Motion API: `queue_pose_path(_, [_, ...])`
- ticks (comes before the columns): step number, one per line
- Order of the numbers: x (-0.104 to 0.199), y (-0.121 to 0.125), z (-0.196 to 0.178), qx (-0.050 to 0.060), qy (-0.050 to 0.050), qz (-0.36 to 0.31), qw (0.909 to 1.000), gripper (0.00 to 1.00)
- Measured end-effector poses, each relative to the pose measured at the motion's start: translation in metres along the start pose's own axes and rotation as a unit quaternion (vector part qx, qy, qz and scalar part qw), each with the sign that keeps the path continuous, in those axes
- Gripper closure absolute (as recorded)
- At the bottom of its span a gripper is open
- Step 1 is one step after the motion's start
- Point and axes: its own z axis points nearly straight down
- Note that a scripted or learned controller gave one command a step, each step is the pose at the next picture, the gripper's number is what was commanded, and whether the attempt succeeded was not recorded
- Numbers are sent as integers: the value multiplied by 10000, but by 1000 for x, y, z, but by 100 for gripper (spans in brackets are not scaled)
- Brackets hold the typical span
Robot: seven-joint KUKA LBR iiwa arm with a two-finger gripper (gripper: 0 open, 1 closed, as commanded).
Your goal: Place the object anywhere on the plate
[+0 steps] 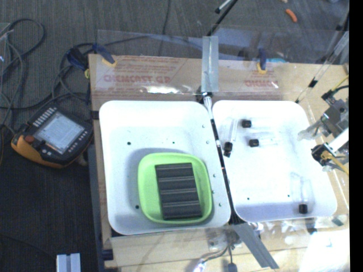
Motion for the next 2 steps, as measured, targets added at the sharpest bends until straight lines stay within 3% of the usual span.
queue_pose_path(1, [28,5,0,-1,4,153,9999,0])
queue_pose_path(2, [-2,14,-28,0,10,231,9997,0])
